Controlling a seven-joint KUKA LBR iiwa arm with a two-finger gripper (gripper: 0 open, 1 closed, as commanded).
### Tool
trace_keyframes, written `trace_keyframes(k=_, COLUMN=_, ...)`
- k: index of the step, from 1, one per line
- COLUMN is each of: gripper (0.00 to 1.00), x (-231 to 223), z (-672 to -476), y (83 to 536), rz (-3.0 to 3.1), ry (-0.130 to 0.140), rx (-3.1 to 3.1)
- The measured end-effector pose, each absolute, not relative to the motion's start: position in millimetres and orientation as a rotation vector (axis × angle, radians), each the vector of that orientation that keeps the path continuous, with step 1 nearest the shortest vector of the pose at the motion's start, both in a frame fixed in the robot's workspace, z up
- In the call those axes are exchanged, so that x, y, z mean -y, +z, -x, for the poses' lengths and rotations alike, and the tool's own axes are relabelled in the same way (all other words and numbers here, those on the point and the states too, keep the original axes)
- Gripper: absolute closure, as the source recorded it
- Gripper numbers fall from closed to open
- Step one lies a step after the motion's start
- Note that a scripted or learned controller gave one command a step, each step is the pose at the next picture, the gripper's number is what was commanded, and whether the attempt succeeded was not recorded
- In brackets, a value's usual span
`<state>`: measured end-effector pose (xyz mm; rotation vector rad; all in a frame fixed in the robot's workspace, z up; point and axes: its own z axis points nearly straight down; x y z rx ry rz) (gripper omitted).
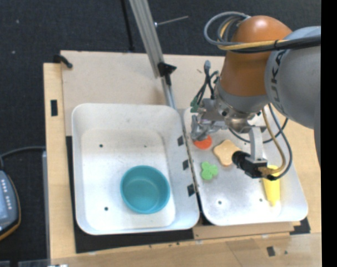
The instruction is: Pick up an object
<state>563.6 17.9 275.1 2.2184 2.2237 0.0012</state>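
Item 1. Small orange-red rounded piece [202, 144]: lies in the right shallow white bin [235, 204], at its upper left, close to the wall shared with the neighbouring bin. It rests on the bin floor.

Item 2. Gripper [198, 131]: metal, set directly above and just beside the orange-red rounded piece, at its upper edge. Whether the gripper is open or closed cannot be told from this view, nor whether it touches the piece.

Item 3. Tan flat slab with rounded corners [225, 152]: on the same bin floor, just right of the orange-red rounded piece and apart from it.

Item 4. Green lobed, clover-like piece [209, 171]: below the orange-red rounded piece, near the bin's left wall.

Item 5. Yellow elongated piece [272, 191]: lying lengthwise toward the bin's lower right, well apart from the other three.

Item 6. Grey arm with a bulbous orange band [252, 54]: enters from the right and hangs over the upper part of the right bin.

Item 7. Left shallow white bin [102, 127]: side by side with the right one. It holds a teal round plastic bowl [145, 189], upright, at lower centre.

Item 8. Pale wooden bench [113, 77]: carries both bins. A slanted aluminium rail [146, 26] rises from its far side.
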Motion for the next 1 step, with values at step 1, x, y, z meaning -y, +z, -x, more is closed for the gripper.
trace_keyframes(k=1, gripper=1.00, x=-60.5, z=-548.9, y=263.9, rz=-2.218, ry=0.001, rx=-2.224)
